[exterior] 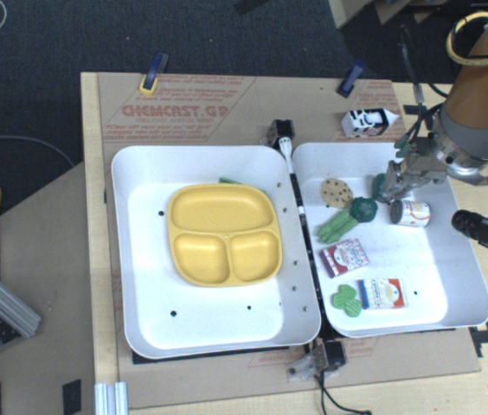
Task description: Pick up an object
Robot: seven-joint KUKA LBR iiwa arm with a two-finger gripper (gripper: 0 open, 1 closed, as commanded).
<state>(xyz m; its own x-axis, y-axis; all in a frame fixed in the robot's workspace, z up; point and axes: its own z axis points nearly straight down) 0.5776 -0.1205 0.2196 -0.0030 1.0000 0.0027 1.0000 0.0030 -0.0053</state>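
Overhead, gripper [393, 186] hangs low in right bin [452, 305], jaw state impossible to tell. Small can [410, 213] lies just beside it at 4 o'clock; cookie [337, 192] at 9 o'clock. Yellow divided tray [223, 233] sits in left bin [140, 258].

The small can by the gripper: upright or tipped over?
Tipped. The small can lies on its side on the right bin's floor, its round end facing left.

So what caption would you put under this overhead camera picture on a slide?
Robot arm's gripper reaches into the right bin of toy food beside a small can; the left bin holds a yellow divided tray.
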